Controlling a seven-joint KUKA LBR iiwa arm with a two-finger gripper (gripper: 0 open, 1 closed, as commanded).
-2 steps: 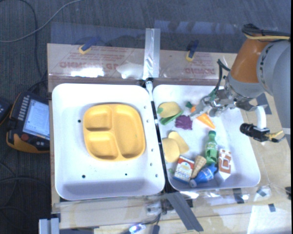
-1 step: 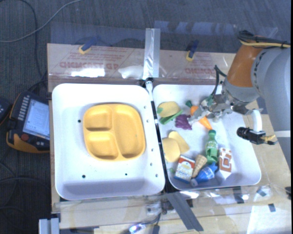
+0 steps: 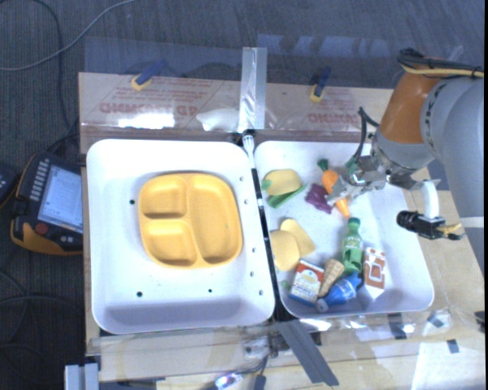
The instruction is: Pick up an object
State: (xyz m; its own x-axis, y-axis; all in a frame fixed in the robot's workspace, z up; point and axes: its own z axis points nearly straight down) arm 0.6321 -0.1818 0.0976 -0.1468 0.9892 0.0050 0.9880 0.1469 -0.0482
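My gripper (image 3: 351, 178) hangs low over the back of the right bin (image 3: 407, 242), coming in from the right. It is right next to an orange carrot (image 3: 336, 192) and a purple toy (image 3: 317, 196). I cannot tell whether it touches either one. A yellow and green toy (image 3: 281, 183) lies to the left of them. Nearer the front are a green bottle (image 3: 353, 246), a red and white carton (image 3: 375, 268), a cone (image 3: 332, 275), a blue toy (image 3: 342, 291), a red box (image 3: 307, 282) and pale yellow pieces (image 3: 289, 243).
The left bin (image 3: 114, 291) holds a yellow divided tray (image 3: 188, 218). A low wall (image 3: 261, 218) separates the two bins. The grey arm with its orange band (image 3: 407, 112) fills the upper right. A teach pendant (image 3: 49, 205) lies on the floor to the left.
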